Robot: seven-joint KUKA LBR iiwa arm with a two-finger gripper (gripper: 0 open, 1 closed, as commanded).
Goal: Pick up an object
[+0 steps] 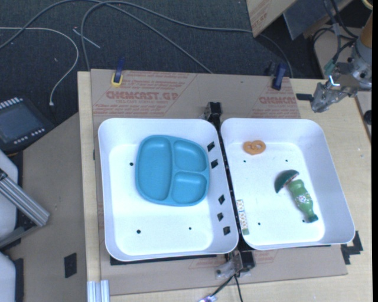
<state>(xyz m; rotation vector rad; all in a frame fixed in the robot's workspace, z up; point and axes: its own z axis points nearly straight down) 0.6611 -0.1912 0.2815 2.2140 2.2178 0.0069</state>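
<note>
In the right bin [331,177] lie a green bottle-shaped toy with a dark cap [300,197], near the right side, and a small orange pretzel-like ring [254,147] near the back left corner. A blue divided plate [172,170] rests in the left bin [118,194]. My gripper [325,97] hangs at the upper right, above the bench beyond the right bin's back right corner, well away from all the objects. Nothing shows between its fingers.
Blue clamps [278,75] hold the cardboard sheet at the back edge. A cardboard box [269,13] and cables lie on the floor behind. A dark device [19,121] sits off the bench at the left.
</note>
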